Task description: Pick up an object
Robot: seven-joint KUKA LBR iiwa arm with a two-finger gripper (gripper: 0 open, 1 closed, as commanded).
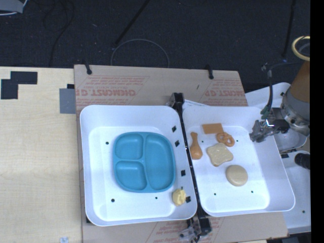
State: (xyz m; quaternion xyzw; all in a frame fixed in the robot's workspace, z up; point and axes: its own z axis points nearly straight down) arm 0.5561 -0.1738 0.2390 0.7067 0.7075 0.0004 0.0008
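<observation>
Rightward, the gripper [259, 131] hovers over the right bin's [263, 196] far edge, grip state unclear; bun [236, 175] sits well apart.

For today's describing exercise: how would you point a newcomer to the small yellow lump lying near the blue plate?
Start at the left white bin, which holds a blue divided plate. Just off the plate's lower right corner lies the yellow lump. It is the only loose item there; the other food pieces lie in the right bin.

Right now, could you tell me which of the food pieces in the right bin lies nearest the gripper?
The pretzel, the small looped orange-brown piece beside the orange block, lies nearest the gripper. The toast, round bun and drumstick sit farther away.
</observation>
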